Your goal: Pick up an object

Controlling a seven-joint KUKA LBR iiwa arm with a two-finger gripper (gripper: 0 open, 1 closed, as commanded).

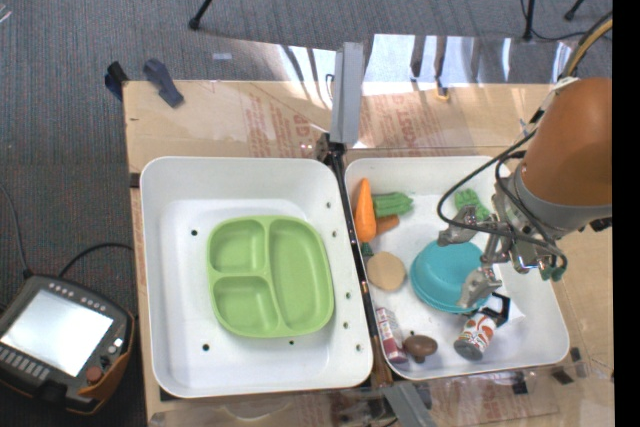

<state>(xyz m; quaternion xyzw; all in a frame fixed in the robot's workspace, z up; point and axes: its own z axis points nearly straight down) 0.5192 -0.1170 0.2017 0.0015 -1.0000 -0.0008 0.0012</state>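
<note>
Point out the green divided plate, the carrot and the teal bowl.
green divided plate [270,275], camera view, on the ridge between its compartments.
carrot [365,210], camera view, mid-length of its orange body.
teal bowl [445,273], camera view, on its upturned outer surface.

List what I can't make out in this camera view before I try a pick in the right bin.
- Pincer: open or shut is unclear; cables and wrist hardware clutter it.
- Teal bowl: right side hidden by the pincer.
- Green item at the bin's back: partly behind the arm, identity unclear.
- Small can and the tube by the bin wall: labels too small to read.
</note>
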